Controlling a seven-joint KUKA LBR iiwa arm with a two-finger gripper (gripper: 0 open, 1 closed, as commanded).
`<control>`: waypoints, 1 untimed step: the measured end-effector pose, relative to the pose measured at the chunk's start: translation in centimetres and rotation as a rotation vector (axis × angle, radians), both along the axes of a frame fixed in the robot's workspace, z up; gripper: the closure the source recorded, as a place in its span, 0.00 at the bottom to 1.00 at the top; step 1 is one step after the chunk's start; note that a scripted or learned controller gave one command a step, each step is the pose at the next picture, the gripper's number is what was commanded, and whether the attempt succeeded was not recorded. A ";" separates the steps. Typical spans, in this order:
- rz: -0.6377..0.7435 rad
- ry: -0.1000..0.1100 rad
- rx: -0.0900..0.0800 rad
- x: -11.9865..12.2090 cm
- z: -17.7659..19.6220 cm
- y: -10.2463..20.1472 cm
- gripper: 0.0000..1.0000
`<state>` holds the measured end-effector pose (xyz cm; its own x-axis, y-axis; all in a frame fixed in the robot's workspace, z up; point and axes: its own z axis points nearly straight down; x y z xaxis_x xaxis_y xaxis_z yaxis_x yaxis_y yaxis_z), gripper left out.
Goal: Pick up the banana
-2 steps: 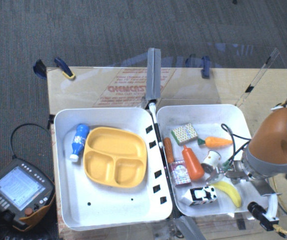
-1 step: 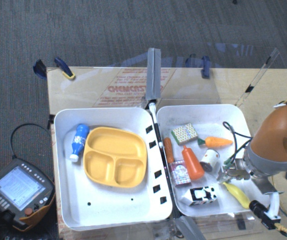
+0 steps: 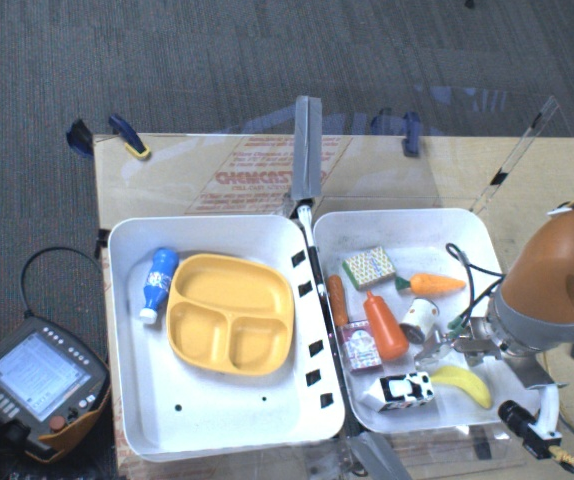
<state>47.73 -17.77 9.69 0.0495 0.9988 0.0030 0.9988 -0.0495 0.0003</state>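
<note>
The banana [image 3: 464, 384] is yellow. The carrot [image 3: 437, 284] is orange with a green end. The ketchup bottle [image 3: 384, 326] is red-orange. The small box [image 3: 368, 266] has tiny green and white dots. The cow toy [image 3: 407, 390] is black and white. The divided plate [image 3: 231, 313] is yellow. The bottle [image 3: 157, 282] is blue with a white end. Both bins [image 3: 147, 408] are white.

1. the arm [image 3: 552, 278] has a rounded, glossy orange shell on its upper segment.
2. below the orange sits a grey wrist band [image 3: 527, 326], smooth and ring-shaped.
3. thin black cables [image 3: 470, 268] loop out from the wrist.
4. the gripper [image 3: 454, 344] is pale metal with small dark fittings.
</note>
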 end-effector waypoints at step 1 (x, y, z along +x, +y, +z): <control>0.167 0.001 0.000 -0.1 -0.9 -2.0 0.00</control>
